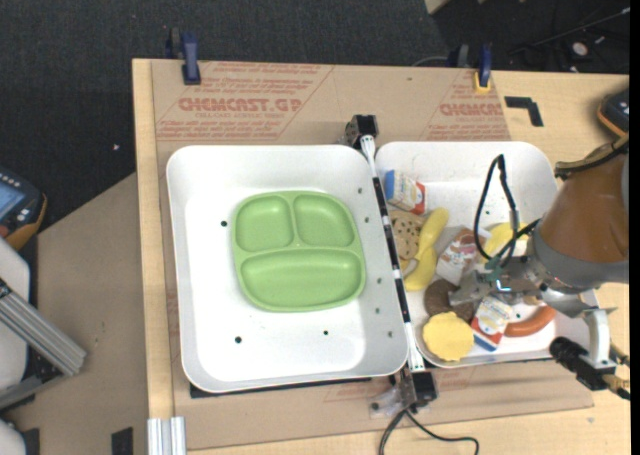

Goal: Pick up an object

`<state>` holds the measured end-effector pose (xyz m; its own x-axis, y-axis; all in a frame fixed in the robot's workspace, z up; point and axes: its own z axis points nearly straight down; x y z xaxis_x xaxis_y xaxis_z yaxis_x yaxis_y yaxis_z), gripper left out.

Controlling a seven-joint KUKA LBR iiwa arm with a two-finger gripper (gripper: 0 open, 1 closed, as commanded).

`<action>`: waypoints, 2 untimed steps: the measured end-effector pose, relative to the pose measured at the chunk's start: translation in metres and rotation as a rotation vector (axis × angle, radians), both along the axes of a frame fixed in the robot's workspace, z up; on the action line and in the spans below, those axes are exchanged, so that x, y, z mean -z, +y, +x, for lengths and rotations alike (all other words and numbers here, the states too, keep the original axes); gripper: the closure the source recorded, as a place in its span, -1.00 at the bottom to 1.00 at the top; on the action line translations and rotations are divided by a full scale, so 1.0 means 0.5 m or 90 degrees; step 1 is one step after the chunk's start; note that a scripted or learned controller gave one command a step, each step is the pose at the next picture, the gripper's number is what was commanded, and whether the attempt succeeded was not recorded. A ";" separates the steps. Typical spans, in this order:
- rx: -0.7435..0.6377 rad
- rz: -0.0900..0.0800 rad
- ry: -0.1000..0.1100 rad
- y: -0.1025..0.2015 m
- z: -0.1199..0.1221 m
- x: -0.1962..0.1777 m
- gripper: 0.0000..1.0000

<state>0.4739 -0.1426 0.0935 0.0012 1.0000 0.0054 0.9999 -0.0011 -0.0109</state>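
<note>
The bench carries 2 shallow white bins side by side. The left bin (200, 273) holds 1 green divided plate (297, 249) with 3 compartments, lying flat near its middle, apart from the loose items, probably so it can serve as a drop place.

The right bin (530, 165) holds the candidates for picking, heaped toward the wall it shares with the left bin, so they crowd and overlap. Counted as well as the clutter allows: 1 yellow banana (427, 243), standing roughly from 12 to 6 o'clock; 1 speckled cookie (405, 234) touching it at 9 o'clock; 1 small carton (405, 189) at the pile's 12 o'clock; 1 round yellow piece (449, 336) at 6 o'clock; 1 brown disc (439, 296) just above that; 1 red sausage-like piece (533, 321) at 4 o'clock. A few more small packets lie mixed in, too jumbled to count.

The arm comes in from 3 o'clock, and its gripper (487, 288) is low in the heap, just beside the brown disc and at 4 o'clock from the banana, placed there presumably because the items lie thickest at that spot. How wide its jaws stand, or whether anything sits between them, cannot be told; metal parts and packets blur together.

A black cable (492, 188) loops over the bin's upper half.
</note>
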 end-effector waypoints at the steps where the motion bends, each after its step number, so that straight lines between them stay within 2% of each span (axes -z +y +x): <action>1: -0.003 -0.006 -0.012 -0.053 0.207 0.017 -1.00; 2: -0.001 -0.005 -0.009 -0.052 0.200 -0.003 1.00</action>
